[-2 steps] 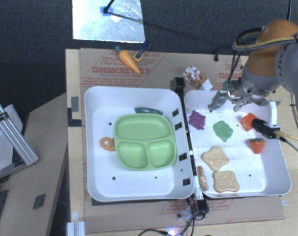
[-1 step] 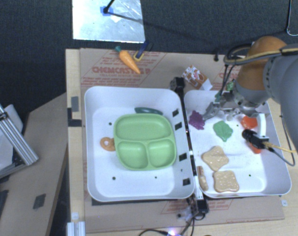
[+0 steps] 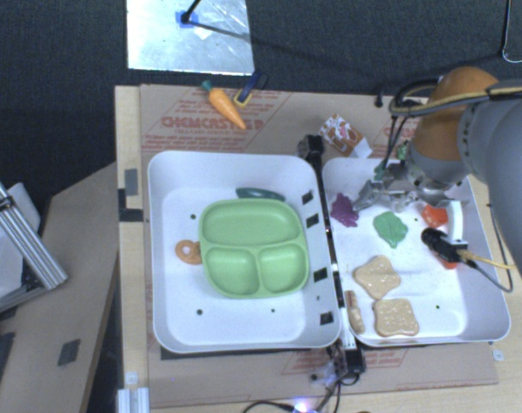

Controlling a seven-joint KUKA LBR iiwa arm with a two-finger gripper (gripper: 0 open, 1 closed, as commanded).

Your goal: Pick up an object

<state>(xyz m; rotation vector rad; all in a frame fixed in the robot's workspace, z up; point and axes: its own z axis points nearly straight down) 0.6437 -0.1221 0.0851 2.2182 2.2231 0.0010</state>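
A brown bench (image 3: 132, 256) holds two white bins.
The left bin (image 3: 170, 317) has a green tray (image 3: 252, 248). The right bin (image 3: 475, 317) has toast (image 3: 395, 317), a green leaf (image 3: 389, 228) and a purple piece (image 3: 343, 211), with the gripper (image 3: 371, 198) low beside them.

Two white bins side by side on the bench: in the left bin (image 3: 170, 231), a green divided plate (image 3: 253, 246) with a small pretzel-shaped piece (image 3: 188, 251) just beside it. In the right bin (image 3: 480, 304), a purple piece (image 3: 344, 210), a green leaf-shaped piece (image 3: 389, 228), two bread slices (image 3: 386, 297) and a red piece (image 3: 434, 216), with the gripper (image 3: 374, 194) low over the purple piece. Behind the bins, on the cardboard, a toy carrot (image 3: 225, 107).
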